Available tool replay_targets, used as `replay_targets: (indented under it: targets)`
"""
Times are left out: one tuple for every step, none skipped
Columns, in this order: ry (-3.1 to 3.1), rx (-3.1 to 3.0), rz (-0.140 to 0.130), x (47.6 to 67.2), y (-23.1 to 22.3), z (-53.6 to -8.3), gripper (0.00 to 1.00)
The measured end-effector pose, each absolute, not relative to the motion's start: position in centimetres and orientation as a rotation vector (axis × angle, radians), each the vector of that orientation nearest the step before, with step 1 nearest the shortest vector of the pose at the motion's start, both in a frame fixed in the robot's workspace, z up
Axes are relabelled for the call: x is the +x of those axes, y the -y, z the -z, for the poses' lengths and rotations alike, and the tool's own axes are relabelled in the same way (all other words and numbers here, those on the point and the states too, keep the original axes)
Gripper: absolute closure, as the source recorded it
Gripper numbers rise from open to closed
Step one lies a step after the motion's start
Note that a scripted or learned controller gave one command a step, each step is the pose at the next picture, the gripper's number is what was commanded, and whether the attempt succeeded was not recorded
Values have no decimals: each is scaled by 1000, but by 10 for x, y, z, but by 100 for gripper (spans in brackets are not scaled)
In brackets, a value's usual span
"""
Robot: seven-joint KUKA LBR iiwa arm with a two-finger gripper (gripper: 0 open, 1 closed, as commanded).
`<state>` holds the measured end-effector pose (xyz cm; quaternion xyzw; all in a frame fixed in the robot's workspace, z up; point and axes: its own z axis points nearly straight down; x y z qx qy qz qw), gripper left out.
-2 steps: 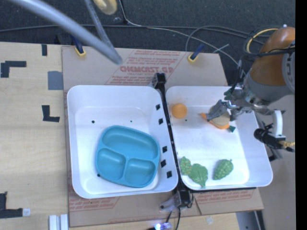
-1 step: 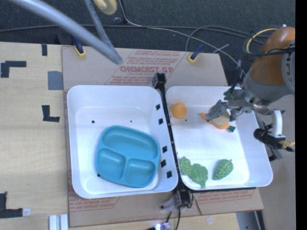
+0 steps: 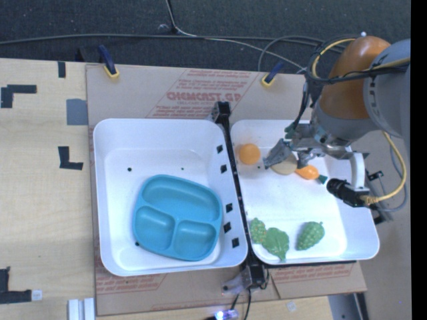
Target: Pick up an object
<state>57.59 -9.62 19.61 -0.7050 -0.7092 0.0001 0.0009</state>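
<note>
My gripper point(image 3: 288, 159) hangs over the far part of the right bin point(image 3: 360, 235), open, with its fingers spread. One dark finger point(image 3: 274, 157) points down-left toward an orange ball point(image 3: 249, 154). A pale beige object point(image 3: 283, 168) lies just under the fingers, and I see nothing held between them. A small orange carrot-like piece point(image 3: 307, 173) lies right of the beige object, partly under the wrist. Along the bin's near edge sit three green items: a small one point(image 3: 257, 229), a leafy one point(image 3: 275, 242) and a bumpy one point(image 3: 310, 235).
The left bin point(image 3: 113, 145) holds a blue divided plate point(image 3: 177, 217). A black divider point(image 3: 230, 179) runs between the bins. The arm's orange band point(image 3: 353, 59) and cables point(image 3: 373, 195) crowd the right bin's far right side.
</note>
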Motion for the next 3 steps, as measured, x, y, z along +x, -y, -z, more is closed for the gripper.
replay_targets:
  targets:
    - [2227,-2213,0,575,45,-192,100]
    - [2227,-2212,0,583,-6,-189,100]
    - [2228,-2211,-1,585,-61,-189,100]
